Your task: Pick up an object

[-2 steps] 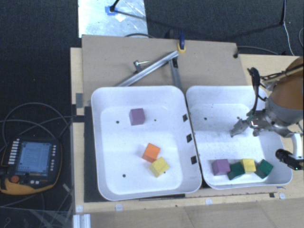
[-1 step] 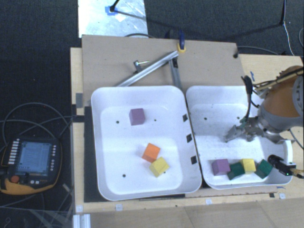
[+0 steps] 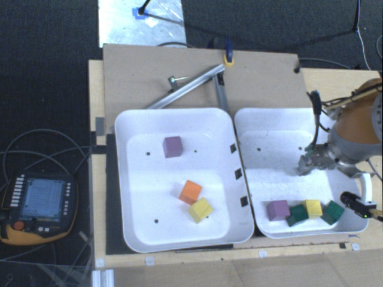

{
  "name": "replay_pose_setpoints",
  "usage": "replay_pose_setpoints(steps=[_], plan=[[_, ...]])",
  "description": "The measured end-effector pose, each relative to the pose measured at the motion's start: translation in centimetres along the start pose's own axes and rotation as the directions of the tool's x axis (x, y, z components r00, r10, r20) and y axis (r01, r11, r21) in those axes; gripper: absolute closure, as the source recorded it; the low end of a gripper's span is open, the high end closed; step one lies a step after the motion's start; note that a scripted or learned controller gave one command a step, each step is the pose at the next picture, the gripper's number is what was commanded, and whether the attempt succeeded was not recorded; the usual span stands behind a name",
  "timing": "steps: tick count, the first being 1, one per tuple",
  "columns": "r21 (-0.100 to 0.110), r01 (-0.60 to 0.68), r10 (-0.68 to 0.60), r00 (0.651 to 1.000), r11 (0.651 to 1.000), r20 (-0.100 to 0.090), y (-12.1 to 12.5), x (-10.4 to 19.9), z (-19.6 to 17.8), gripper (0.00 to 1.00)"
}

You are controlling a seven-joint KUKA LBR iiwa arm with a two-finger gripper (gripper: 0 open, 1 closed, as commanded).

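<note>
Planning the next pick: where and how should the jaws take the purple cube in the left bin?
Come straight down on the purple cube and close on two opposite flat side faces. It sits alone in the left bin, clear of the walls, so both sides look free.

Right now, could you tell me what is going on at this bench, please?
The grey arm reaches in from the right, its gripper low over the bare upper floor of the right bin, with nothing seen in it. The purple block, two dark green blocks and a yellow block sit along that bin's front edge. The left bin holds purple, orange and yellow blocks.
</note>
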State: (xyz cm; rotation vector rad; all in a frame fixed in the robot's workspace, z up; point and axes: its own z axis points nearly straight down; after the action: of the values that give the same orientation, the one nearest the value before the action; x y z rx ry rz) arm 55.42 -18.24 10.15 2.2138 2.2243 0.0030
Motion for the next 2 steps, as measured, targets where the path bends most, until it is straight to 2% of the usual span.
replay_pose_setpoints(steps=[1, 2], plan=[[-0.004, -0.001, 0.001, 1.0, 1.0, 0.002, 1.0, -0.8, -5.2, 1.0], [-0.003, -0.001, 0.001, 1.0, 1.0, 0.002, 0.2, -1.3, -10.7, 1.0]])
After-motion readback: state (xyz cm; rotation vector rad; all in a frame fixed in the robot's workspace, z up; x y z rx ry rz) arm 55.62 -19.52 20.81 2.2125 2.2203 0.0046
